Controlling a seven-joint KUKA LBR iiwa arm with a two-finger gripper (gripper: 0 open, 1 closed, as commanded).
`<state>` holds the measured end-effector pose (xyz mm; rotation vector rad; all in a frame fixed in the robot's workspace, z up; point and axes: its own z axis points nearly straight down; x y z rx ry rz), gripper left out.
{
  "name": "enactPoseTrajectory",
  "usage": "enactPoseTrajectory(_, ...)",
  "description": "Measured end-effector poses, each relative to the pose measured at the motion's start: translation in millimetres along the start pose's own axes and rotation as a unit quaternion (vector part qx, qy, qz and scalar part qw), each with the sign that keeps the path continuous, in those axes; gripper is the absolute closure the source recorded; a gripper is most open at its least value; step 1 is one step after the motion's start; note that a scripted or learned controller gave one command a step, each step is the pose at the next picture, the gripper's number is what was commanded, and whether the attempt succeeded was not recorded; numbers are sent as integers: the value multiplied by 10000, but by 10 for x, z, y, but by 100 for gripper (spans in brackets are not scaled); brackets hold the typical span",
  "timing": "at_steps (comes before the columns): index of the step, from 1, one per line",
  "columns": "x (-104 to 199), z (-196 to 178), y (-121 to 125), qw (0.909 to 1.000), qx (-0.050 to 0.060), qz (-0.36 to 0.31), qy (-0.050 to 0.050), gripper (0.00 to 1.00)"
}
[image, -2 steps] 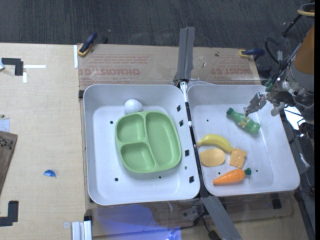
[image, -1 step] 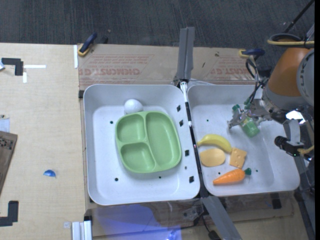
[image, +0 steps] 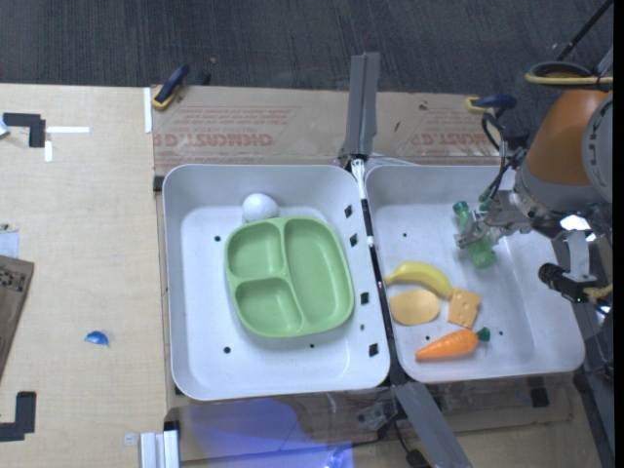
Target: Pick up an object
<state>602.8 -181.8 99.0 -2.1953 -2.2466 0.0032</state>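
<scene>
In the right bin (image: 546, 354) lie a yellow banana (image: 421, 277), a pale yellow oval piece (image: 414, 308), an orange cheese wedge (image: 464, 308) and an orange carrot (image: 448, 346) with a green top. My gripper (image: 476, 230) hangs low over the far part of this bin, reaching in from the right. A small green object (image: 481, 253) sits right at its tip, with another green bit (image: 460, 210) just beside it. Whether that green object is gripped or just lies under the tip is unclear.
The left bin (image: 177, 291) holds a green three-part plate (image: 290, 276) and a white ball (image: 259, 206) behind it. A grey divider post (image: 362, 105) stands between the bins at the back. The arm's body (image: 570, 154) and cables crowd the right bin's far right corner.
</scene>
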Motion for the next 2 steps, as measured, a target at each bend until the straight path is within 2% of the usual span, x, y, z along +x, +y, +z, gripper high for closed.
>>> enactPoseTrajectory(1,447,-1006,158,9968,7,796,-1,100)
enactPoseTrajectory(2,522,-952,367,9702,14,2421,-4,100)
